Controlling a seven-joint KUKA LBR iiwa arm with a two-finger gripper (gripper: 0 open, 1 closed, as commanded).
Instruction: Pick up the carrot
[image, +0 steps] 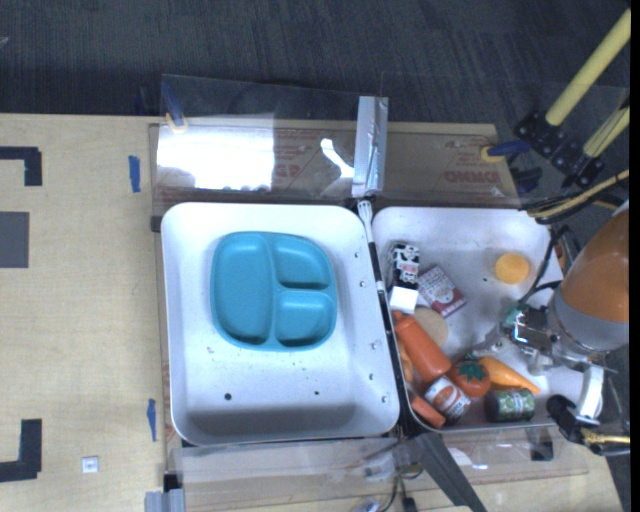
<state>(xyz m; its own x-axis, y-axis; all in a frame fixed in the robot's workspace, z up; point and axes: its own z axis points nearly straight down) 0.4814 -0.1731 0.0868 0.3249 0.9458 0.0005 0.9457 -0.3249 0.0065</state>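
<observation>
Two white bins sit side by side on a bench: the left bin (190, 330) holds a blue divided plate (272, 288). The right bin (455, 225) holds a carrot (508, 375) near its front-right corner, just right of a tomato (471, 378) and above a dark can (511, 404). The gripper (527, 331) (metal, at the bin's right side) hangs just above the carrot, not touching it; can't tell if it's apart or together.
</observation>
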